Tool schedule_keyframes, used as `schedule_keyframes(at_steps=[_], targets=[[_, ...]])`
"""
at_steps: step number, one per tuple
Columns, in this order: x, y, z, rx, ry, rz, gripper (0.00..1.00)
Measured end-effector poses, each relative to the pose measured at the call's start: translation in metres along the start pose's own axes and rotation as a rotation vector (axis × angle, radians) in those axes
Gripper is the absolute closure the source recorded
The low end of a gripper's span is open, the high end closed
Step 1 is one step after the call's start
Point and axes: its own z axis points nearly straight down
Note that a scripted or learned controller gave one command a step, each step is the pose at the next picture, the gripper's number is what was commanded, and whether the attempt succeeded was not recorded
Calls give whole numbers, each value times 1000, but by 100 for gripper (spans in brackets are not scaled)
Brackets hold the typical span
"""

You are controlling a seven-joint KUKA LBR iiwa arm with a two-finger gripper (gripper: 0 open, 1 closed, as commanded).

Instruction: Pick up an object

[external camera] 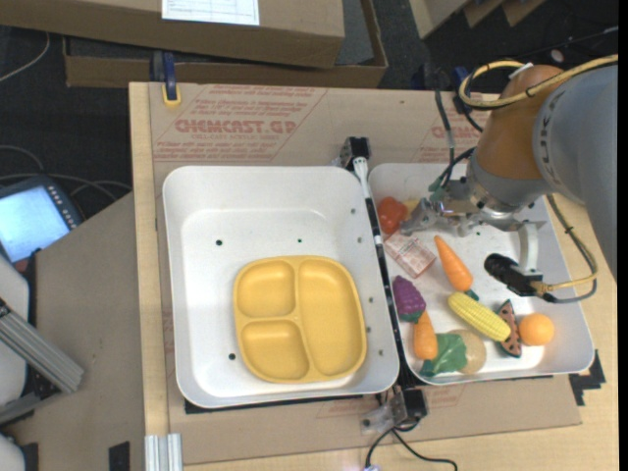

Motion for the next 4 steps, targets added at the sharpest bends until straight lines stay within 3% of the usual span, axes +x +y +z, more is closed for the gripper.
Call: schedule_keyframes(at_steps=[1, 2, 3, 4], targets=[[3, -58, -4, 3, 3, 3, 0], [-36, -37, -30, 10, 1, 2, 0], [-52, -86, 0, 13, 4, 4, 0], [-27, -133, 1, 22, 8, 1, 0]])
